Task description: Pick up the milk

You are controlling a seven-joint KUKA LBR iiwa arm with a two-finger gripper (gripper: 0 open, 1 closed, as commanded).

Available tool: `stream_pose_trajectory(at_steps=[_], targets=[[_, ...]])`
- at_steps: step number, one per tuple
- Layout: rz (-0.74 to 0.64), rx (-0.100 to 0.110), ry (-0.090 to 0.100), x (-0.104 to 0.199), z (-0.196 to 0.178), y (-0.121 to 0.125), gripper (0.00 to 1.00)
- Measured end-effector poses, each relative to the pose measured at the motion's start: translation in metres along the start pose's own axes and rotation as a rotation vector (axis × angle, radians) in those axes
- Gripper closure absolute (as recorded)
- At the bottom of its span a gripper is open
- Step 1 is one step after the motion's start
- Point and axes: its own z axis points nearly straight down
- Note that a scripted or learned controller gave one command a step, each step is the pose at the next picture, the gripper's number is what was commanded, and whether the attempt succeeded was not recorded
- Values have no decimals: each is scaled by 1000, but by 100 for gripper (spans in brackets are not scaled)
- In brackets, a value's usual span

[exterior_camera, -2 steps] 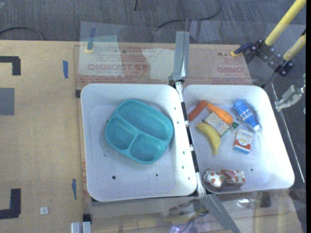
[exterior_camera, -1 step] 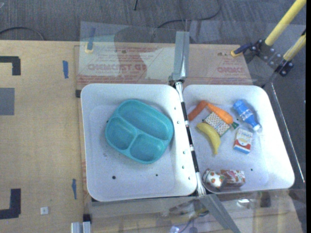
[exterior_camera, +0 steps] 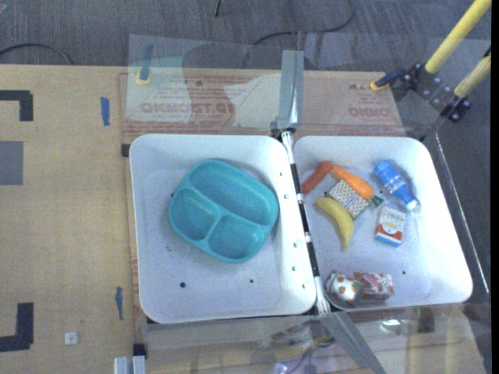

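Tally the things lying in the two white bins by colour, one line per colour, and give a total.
Teal: 1, the divided plate
Orange: 2, the two carrots
Yellow: 1, the banana
Blue: 1, the bottle
Red and white: 2, the small carton and the carton lying on its side
Patterned, mixed colours: 1, the small packet
Total: 8

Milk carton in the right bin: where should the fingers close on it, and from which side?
Probably from above, across the narrow sides of the milk carton. It seems to lie flat, apart from the banana and blue bottle, with bare floor alongside.
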Motion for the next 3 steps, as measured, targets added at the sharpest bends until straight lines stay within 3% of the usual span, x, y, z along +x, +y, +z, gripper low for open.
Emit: stream_pose_trajectory(at_steps=[1, 2, 3], targets=[[405, 8, 5, -5, 12, -3, 100], [653, 11, 4, 2, 25, -3, 100], [912, 9, 1, 4, 12, -2, 100]])
